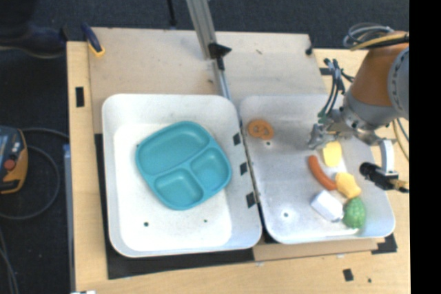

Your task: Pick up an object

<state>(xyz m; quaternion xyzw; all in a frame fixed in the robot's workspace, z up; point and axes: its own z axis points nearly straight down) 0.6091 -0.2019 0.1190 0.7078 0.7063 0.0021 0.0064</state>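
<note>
The right bin (289, 217) holds several small items. A round orange-brown piece (260, 129) lies near the bin's far left corner. A pale yellow block (333, 154), an orange sausage-shaped piece (321, 173), a yellow piece (347, 185), a white block (326, 205) and a green lumpy piece (354, 213) cluster toward the right side. My gripper (318, 135) hangs low over the right bin, just beyond and left of the pale yellow block. Nothing is visibly held in it.
The left bin (124, 217) holds a teal divided plate (182, 163). A slanted aluminium post (200, 7) rises behind the bins. Cables (334, 79) trail along the arm's orange band (375, 76) at the right.
</note>
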